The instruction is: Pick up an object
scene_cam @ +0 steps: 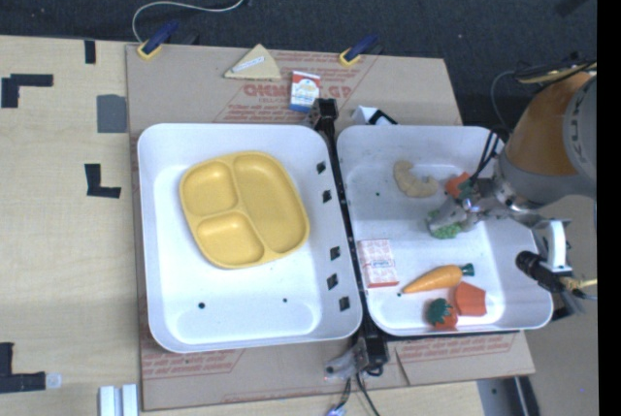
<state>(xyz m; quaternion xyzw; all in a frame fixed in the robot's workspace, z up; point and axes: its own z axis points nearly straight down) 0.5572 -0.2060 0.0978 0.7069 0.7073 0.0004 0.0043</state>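
My gripper (462,211) reaches in from the right and hangs low over the right bin (505,147), in its right middle. A small green item (444,230) lies right at its tip, partly covered by it. A small orange-red piece (456,183) sits just above the gripper. A beige flat piece (415,179) lies to the left of that. Toward the bin's front lie a carrot (434,279), a red block (472,299) and a small green and red item (441,311). A white card with red print (376,262) lies at the bin's left side.
The left bin (165,307) holds a yellow divided plate (244,208). Behind the bins, on the cardboard, sit a small red and white box (305,91) and a tan wedge (255,64). A black divider (335,210) runs between the bins.
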